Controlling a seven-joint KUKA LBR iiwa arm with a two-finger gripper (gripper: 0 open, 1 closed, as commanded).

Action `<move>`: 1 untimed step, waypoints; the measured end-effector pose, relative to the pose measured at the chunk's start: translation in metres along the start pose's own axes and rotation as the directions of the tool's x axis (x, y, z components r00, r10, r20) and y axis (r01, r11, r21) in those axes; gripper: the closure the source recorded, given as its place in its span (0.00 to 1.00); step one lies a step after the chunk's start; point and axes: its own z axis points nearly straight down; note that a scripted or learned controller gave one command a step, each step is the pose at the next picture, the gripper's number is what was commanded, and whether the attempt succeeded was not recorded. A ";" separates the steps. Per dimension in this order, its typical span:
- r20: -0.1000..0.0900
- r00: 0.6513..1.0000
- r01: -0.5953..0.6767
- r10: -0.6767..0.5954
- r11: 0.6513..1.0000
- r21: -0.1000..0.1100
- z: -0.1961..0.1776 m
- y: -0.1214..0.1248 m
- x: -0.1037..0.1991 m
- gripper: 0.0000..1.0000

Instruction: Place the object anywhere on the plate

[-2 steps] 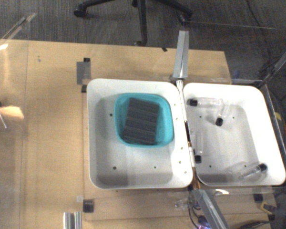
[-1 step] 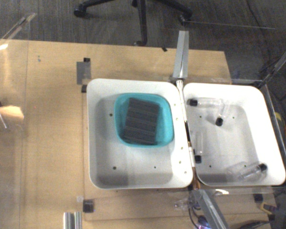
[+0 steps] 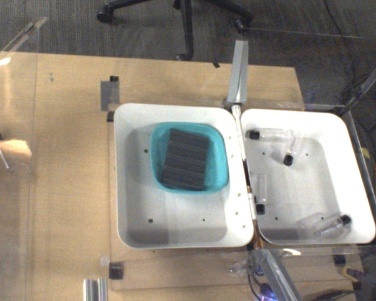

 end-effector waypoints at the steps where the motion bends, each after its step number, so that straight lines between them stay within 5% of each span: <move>1: 0.000 0.992 -0.129 0.129 0.992 0.001 0.000 0.004 -0.002 0.00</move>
